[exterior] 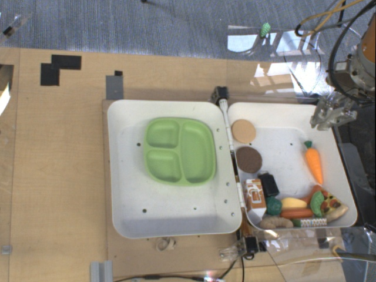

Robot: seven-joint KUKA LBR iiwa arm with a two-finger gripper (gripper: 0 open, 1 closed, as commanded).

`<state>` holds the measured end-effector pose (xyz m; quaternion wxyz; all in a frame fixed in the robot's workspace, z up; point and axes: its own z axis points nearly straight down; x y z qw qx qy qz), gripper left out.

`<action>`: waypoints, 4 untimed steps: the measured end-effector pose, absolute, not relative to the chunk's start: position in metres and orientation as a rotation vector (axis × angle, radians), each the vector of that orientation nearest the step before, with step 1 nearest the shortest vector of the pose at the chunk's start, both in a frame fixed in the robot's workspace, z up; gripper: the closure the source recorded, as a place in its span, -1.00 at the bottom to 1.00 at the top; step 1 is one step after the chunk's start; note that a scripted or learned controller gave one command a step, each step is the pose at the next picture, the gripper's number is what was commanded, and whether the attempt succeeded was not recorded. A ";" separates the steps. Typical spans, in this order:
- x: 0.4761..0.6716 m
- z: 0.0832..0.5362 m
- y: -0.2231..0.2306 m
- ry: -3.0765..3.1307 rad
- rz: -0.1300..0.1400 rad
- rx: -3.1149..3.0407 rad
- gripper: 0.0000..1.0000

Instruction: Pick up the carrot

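The carrot (314, 163), orange with a small green top, lies on the floor of the right bin (282, 137) close to its right wall, with the green end pointing away from me. My gripper (331, 114) hangs over the bin's far right corner, up and to the right of the carrot and apart from it. Nothing shows between its fingers.
A green divided plate (178, 150) sits in the left bin (135, 216). The right bin also holds a tan disc (243, 130), a brown disc (248, 158), and a pile of toy food (294, 207) along its near edge.
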<state>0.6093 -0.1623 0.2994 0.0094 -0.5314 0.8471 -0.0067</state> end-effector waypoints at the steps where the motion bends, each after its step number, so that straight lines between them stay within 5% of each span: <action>1: 0.609 0.185 -0.058 2.598 0.013 -1.756 1.00; 2: 0.611 0.189 -0.064 2.602 -0.002 -1.743 -1.00; 3: 0.631 0.323 -0.147 2.293 -0.024 -2.124 -1.00; 4: 0.668 0.213 -0.200 2.229 0.009 -2.209 -1.00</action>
